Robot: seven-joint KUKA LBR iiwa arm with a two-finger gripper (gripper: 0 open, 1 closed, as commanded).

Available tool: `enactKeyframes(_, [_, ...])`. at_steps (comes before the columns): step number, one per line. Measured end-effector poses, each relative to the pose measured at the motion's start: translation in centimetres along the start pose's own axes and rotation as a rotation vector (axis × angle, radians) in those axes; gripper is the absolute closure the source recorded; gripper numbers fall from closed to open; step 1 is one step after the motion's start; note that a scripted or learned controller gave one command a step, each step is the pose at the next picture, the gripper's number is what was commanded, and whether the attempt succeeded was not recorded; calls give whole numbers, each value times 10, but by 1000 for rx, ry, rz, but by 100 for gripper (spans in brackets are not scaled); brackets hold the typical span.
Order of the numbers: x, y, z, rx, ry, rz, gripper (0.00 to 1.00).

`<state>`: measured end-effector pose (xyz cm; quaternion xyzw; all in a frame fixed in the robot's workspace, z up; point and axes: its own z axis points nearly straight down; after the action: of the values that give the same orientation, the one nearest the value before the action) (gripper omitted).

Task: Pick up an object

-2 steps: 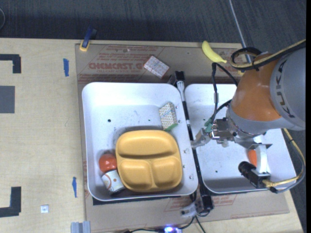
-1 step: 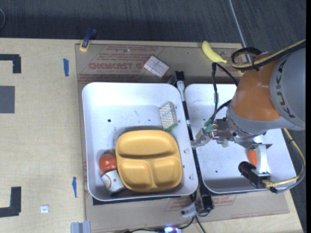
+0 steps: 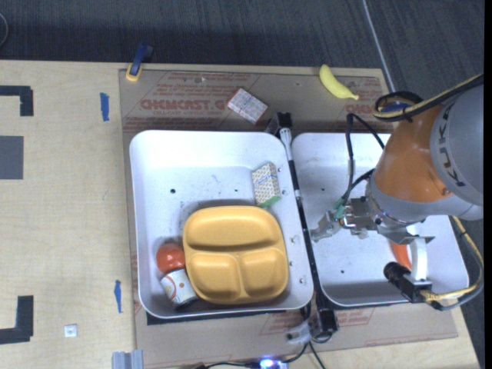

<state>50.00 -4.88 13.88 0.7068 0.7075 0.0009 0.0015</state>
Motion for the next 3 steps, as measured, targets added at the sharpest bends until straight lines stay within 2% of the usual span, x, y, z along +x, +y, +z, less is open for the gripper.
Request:
enactKeyframes(1, [-56, 5, 53, 1, 0, 2, 0])
enactKeyframes(2, [-48, 22, 53, 0, 0, 1, 0])
enactKeyframes(3, [-44, 72, 53, 0, 0, -1, 0])
